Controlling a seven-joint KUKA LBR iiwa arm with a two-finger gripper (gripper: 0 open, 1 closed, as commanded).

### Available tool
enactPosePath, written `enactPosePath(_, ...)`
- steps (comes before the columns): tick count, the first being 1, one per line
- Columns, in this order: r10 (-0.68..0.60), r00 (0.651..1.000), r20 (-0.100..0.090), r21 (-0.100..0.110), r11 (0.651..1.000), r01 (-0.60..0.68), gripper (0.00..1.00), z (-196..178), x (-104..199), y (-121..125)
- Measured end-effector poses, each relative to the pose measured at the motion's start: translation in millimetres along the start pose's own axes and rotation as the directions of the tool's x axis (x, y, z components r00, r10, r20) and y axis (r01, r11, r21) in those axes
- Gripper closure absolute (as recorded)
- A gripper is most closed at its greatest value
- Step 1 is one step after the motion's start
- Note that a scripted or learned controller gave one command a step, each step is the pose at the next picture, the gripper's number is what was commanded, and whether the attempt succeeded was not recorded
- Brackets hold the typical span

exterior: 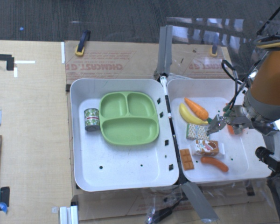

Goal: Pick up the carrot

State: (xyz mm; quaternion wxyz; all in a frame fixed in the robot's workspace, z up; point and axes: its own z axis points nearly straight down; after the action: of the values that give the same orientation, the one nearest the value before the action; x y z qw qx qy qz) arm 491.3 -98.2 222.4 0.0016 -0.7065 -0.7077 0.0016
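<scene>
The carrot point(196, 108), orange and tapered, lies slantwise in the upper left part of the right bin point(252, 164). It rests against the upper end of a yellow banana point(190, 115). My gripper point(216, 124) hovers over the middle of that bin, a short way right of and below the carrot, apart from it. Its tip points left toward a patterned packet point(196, 131). Nothing shows in its grasp.
A second packet point(207, 147), an orange waffle piece point(186, 158) and a red sausage point(215, 164) lie in the right bin's front. A small red-orange item point(231, 129) sits beside the wrist. The left bin point(126, 171) holds a green divided plate point(129, 118) and a can point(91, 119).
</scene>
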Motion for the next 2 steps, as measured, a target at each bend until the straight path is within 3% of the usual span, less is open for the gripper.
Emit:
enactPosePath(1, 0.043, 0.999, 0.0, 0.0, 0.999, -0.043, 0.0, 26, -22, -9)
enactPosePath(2, 0.004, 1.0, 0.0, -0.001, 1.0, -0.004, 0.0, 32, -23, 55)
